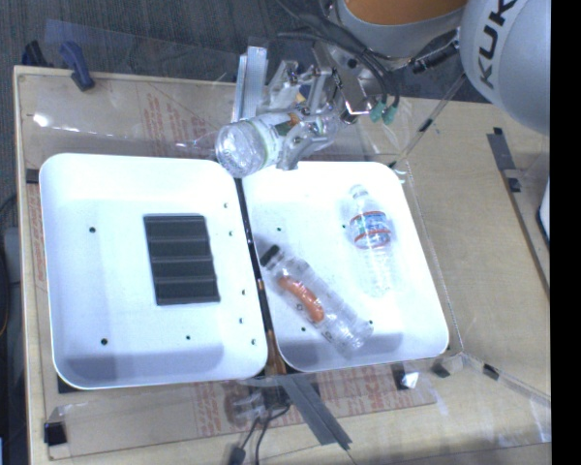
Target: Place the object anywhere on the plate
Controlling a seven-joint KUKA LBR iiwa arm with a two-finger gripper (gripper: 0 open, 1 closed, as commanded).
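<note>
End effector (289,136) is up at the back edge between both bins, clenched around a clear plastic bottle (244,147). The dark ribbed plate (181,258) sits in the left bin (73,260); two more bottles lie in the right one.

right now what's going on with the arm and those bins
The arm's gripper is above the far edge of the bins, with a clear bottle between its fingers. In the left bin lies a dark ribbed plate, nothing on it yet. The right bin holds a labelled water bottle and a clear bottle with orange inside.
</note>
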